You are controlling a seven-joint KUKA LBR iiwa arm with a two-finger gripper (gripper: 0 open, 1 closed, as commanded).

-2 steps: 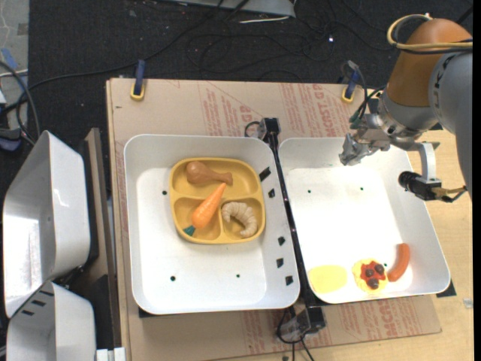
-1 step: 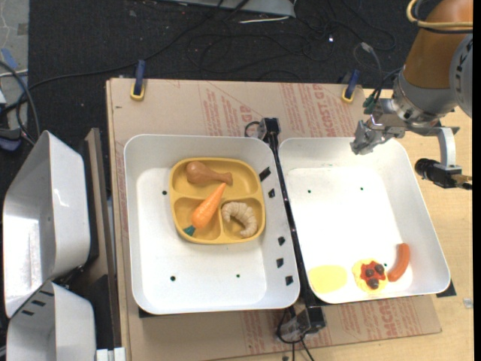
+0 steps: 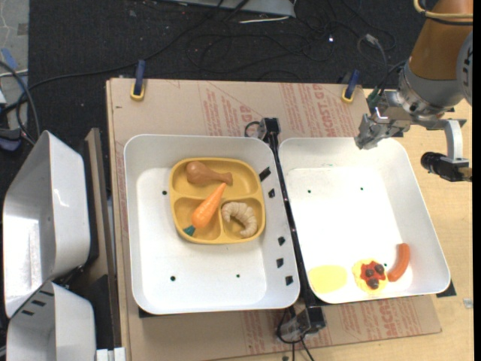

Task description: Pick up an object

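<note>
In the left bin (image 3: 150, 277) sits a yellow divided plate (image 3: 180, 215). It holds a brown chicken drumstick (image 3: 208, 174), an orange carrot (image 3: 208, 206) and a pale shrimp (image 3: 242, 218). The right bin (image 3: 353, 216) has a yellow flat disc (image 3: 328, 278), a small red and dark pizza-like piece (image 3: 370, 272) and an orange-red sausage (image 3: 399, 262) near its front edge. My gripper (image 3: 370, 135) hangs over the right bin's far right corner, well away from all these objects, with nothing seen in it.
The bins rest on a cardboard sheet (image 3: 316, 100) held by yellow clamps (image 3: 137, 89) at the back. Cables lie on the dark floor behind. White containers (image 3: 41, 209) stand to the left of the bench.
</note>
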